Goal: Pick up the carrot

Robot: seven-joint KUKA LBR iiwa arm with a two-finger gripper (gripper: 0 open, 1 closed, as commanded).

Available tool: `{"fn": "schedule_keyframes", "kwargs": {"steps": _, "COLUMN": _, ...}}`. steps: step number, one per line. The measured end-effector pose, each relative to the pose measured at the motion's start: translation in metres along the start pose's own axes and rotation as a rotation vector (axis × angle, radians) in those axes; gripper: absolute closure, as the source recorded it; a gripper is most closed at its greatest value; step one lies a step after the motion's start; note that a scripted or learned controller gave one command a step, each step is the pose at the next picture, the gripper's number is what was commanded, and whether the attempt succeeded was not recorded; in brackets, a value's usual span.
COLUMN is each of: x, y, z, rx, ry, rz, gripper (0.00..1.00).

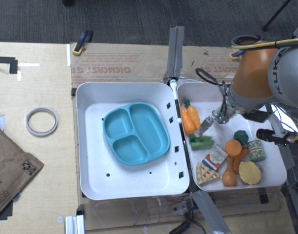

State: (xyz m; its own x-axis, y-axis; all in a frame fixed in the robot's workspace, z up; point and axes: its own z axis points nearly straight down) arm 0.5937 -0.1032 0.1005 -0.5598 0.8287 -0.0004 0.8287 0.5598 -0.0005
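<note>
Orange and tapered with a green top, the toy carrot (pixel 189 119) is lying just left of my gripper (pixel 204 127), against the left wall of the right-hand shallow white bin (pixel 275 179). I am reaching down into that bin, but I cannot tell how my jaws are standing. A green pickle-shaped toy (pixel 201 141) is lying just below them. The blue three-compartment plastic plate (pixel 135 133) is sitting well off to their left, in the other white bin (pixel 90 179).

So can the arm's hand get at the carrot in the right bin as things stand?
Probably yes. The hand hangs in the right bin just right of the carrot, which lies against the bin's left wall with its top uncovered. A green toy vegetable lies close below it and may crowd a grasp.
</note>
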Motion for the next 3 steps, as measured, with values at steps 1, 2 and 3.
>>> {"fn": "schedule_keyframes", "kwargs": {"steps": 1, "x": -0.024, "y": 0.037, "z": 0.008, "rx": -0.002, "ry": -0.002, "rz": 0.186, "gripper": 0.0}}
{"fn": "schedule_keyframes", "kwargs": {"steps": 2, "x": -0.025, "y": 0.036, "z": -0.001, "rx": -0.002, "ry": -0.002, "rz": 0.189, "gripper": 1.0}}
{"fn": "schedule_keyframes", "kwargs": {"steps": 3, "x": 0.019, "y": 0.091, "z": -0.092, "rx": 0.003, "ry": -0.001, "rz": 0.507, "gripper": 1.0}}
